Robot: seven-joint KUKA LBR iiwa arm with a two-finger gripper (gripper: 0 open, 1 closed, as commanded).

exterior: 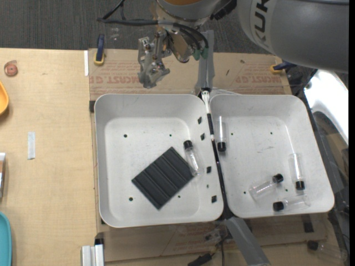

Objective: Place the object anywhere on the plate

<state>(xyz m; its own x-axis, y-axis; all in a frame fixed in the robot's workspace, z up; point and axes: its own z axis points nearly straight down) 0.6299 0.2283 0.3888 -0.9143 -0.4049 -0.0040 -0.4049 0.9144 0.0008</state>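
From the overhead camera, I'm hovering my gripper [151, 75] at 12 o'clock above the left bin [111, 115], honestly can't tell its state. One vial [191, 156] is lying touching the dark plate [163, 178] at its 2 o'clock edge. It's round, so it's probably rolling off if nudged.

Matt ribbed black plate [163, 178]; clear glossy plastic vials [191, 158]; smooth white bins [105, 159]; bare metal pincer [151, 73].

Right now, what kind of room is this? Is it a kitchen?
Probably not a kitchen; more likely a robot lab. A big robot arm hangs over two white bins holding little clear vials and a dark ribbed plate.
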